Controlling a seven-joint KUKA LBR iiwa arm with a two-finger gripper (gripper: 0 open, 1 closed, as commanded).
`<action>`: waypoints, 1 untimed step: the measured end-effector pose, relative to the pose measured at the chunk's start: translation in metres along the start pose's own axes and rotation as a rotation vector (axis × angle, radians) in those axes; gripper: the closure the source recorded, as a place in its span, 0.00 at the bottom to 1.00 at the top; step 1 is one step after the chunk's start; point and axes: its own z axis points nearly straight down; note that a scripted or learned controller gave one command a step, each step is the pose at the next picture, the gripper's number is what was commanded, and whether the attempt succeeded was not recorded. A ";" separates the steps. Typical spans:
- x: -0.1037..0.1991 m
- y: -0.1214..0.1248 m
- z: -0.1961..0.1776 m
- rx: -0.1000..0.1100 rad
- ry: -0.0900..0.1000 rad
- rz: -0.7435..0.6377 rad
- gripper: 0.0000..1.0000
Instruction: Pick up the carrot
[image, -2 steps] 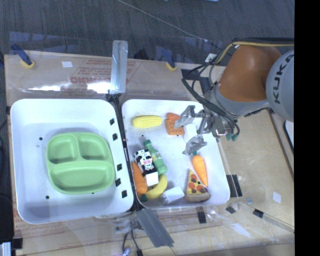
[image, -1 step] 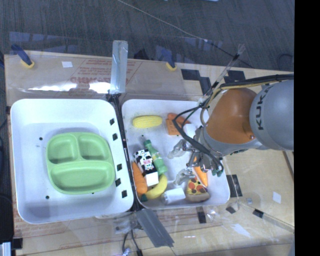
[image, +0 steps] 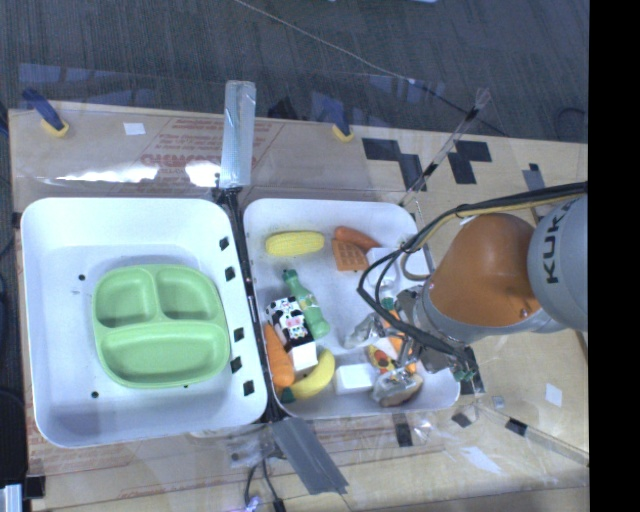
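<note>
The carrot (image: 279, 356) lies in the right bin (image: 320, 212), tight along its left wall near the front corner, pointing roughly front to back. A banana (image: 316, 375) curls against its lower end and a small black-and-white carton (image: 292, 324) sits just beside it. The gripper (image: 398, 362) hangs low over the bin's front right part, among cables, above a bit of clutter; I cannot tell from here how its fingers stand, and nothing shows between them.

To do this well, I'd say it must cross to the left wall and come down with the fingers spanning the carrot's width. The wall and the carton crowd it. A green bottle (image: 306, 303), corn cob (image: 295, 243) and orange piece (image: 351, 250) lie further back. A green plate (image: 158, 325) rests in the left bin (image: 60, 240).
</note>
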 end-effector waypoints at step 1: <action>-0.003 0.001 -0.010 0.001 -0.002 -0.009 1.00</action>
